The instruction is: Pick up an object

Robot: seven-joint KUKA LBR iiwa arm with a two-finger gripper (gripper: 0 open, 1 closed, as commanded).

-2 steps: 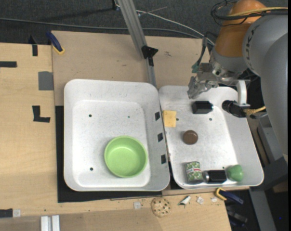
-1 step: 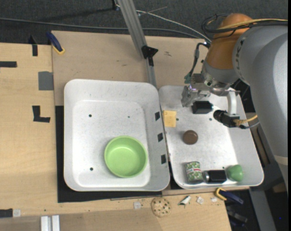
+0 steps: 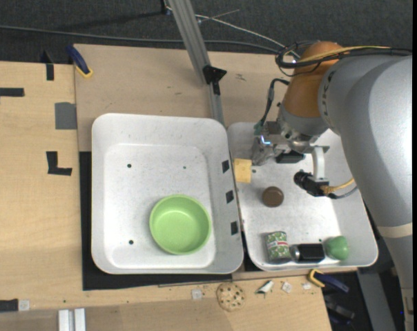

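The grey arm's two-finger gripper (image 3: 258, 154) hung over the right white bin (image 3: 346, 257), just beside a pale yellow block (image 3: 242, 170) — its jaws' spread could not be told, nothing visibly held.

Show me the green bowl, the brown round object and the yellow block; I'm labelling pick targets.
green bowl (image 3: 180, 224): camera view, inner floor of bowl.
brown round object (image 3: 273, 197): camera view, its top centre.
yellow block (image 3: 243, 171): camera view, middle of its top face.

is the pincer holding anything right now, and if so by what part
It cannot be told. The pincer sits low in the right bin right beside the yellow block, but nothing is visibly caught in it.
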